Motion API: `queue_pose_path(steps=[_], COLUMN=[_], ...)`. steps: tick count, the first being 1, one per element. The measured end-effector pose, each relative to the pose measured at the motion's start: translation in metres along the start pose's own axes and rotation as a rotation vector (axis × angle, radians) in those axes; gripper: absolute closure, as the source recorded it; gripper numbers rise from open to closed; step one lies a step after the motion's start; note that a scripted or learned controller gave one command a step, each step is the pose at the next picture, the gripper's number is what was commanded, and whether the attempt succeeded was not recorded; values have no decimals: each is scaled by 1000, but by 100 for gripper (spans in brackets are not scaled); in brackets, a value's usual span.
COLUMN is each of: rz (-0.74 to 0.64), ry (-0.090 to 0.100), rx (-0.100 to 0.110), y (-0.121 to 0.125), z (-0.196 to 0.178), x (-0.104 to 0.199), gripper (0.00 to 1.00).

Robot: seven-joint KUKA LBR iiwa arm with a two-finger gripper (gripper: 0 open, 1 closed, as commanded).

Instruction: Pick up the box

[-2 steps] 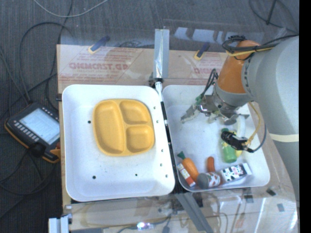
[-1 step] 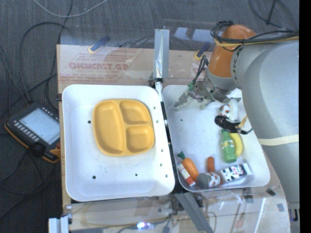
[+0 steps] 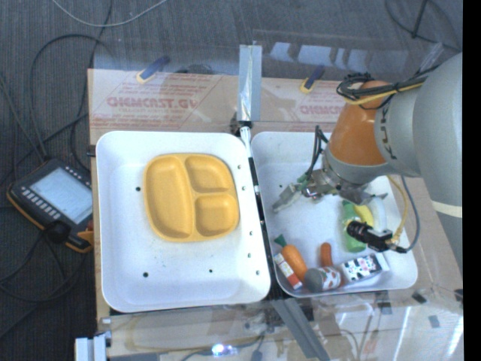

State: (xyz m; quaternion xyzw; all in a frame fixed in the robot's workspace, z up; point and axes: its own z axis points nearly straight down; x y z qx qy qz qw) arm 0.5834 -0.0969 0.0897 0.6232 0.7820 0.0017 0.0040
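A grey arm (image 3: 421, 119) with an orange band comes in from the right and bends down over the right bin (image 3: 279, 156). Its hand (image 3: 294, 195) hangs low over the bin's bare white floor, near the middle of that bin. Two thin metal fingers (image 3: 284, 200) point left and a little downward. They look spread slightly apart, and nothing sits between them.

The box (image 3: 361, 268) lies well apart from the hand, toward the bin's near right corner. It is small and flat, with a white and dark printed face, and it rests tilted against the bin's front rim.

Just left of the box sits a grey, rounded item (image 3: 319, 279), touching or nearly touching it. Further left, directly below the hand, an orange carrot (image 3: 291, 257) lies beside a small red and white packet (image 3: 285, 270). A second, smaller carrot (image 3: 325, 253) stands between those and the box. To the right of the hand, partly under the arm, are a green item (image 3: 353, 229) and something yellow (image 3: 364, 213); their shapes are hard to make out. A black cable end (image 3: 370, 235) hangs from the arm just over them.

Left of the hand, across the rims where the two bins meet, the left bin (image 3: 120, 277) holds a yellow tray (image 3: 191, 196) with three compartments. A handheld controller (image 3: 49, 195) lies far left, off the bench (image 3: 135, 104).
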Motion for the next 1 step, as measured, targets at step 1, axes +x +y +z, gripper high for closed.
queue_pose_path(steps=[1], rz=[256], ry=[1], rx=[10], y=[58], z=[-93], x=[40], gripper=[0])
